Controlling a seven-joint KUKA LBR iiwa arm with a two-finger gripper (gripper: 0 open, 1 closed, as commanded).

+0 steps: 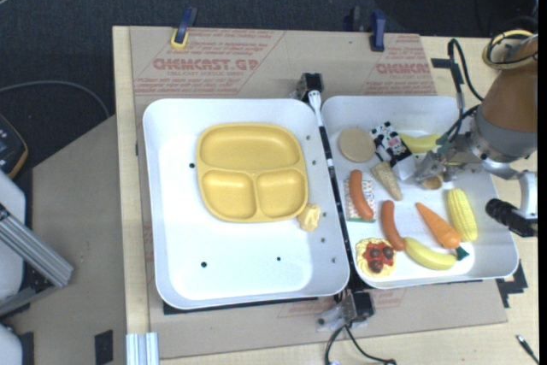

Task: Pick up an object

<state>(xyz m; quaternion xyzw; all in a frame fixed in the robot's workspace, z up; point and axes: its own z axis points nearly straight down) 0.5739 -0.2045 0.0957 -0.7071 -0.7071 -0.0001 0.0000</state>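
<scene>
The right bin (pixel 504 256) holds several toy foods: a round tan cookie (pixel 356 144), a black-and-white cow figure (pixel 389 141), a yellow piece (pixel 419 143), a beige wedge (pixel 386 181), two sausages (pixel 361 195) (pixel 391 223), a carrot (pixel 438 225), a corn cob (pixel 461 214), a banana (pixel 430 254) and a small pizza (pixel 377 256). My gripper (pixel 432 170) is low in this bin's upper right part, just right of the beige wedge and above the carrot. A small brownish item (pixel 433 181) lies right under it.
The left bin (pixel 171 269) carries a yellow divided plate (pixel 252 171) and a small pale yellow piece (pixel 309 218) by its right wall. The arm (pixel 513 111) reaches in over the right bin's right edge. Clamps (pixel 180 37) sit on the board's far edge.
</scene>
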